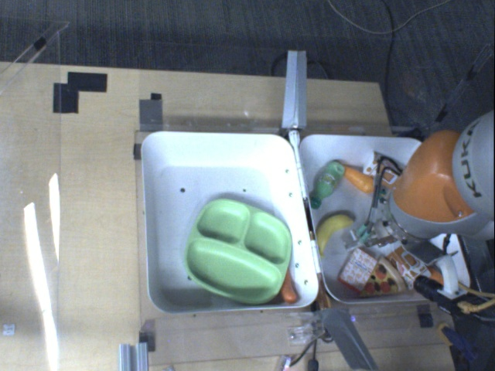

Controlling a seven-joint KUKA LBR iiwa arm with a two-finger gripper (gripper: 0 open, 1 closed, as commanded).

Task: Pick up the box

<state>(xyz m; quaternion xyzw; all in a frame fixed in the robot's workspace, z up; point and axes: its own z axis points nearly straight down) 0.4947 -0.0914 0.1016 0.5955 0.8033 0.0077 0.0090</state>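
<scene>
A: Where does the gripper (370, 234) stand relative to the box (358, 267)?

B: The gripper is low in the right bin (332, 288), under the orange wrist band. The box lies just below it and slightly to its left in the camera view, flat or nearly flat on the bin floor. Whether anything is between the fingers cannot be told; the linkage hides them, so their spacing cannot be told either.

A: What crowds the box?

B: A banana (334, 228) lies left of the gripper, just above the box. A printed packet (387, 277) touches or overlaps the box on the side toward the arm. A green bottle (326, 182) and a carrot (357, 179) lie farther up, well apart from the box.

A: How should the grasp be made?

B: Judged from this view, centre the gripper over the box, not over the seam between box and packet. Align the fingers across the box's narrow side. Descend straight and close only when both fingers flank the box edges. A flat box gives little height to pinch, so a low descent is probably needed.

A: What is the main risk?

B: The fingers may catch the packet or nudge the banana, and the box may slide rather than lift. Confirm that the box rises with the gripper before clearing the bin wall.

A: And the left bin (155, 207)?

B: It holds a green tray (240, 250), well apart from the gripper. Disregard it.
</scene>
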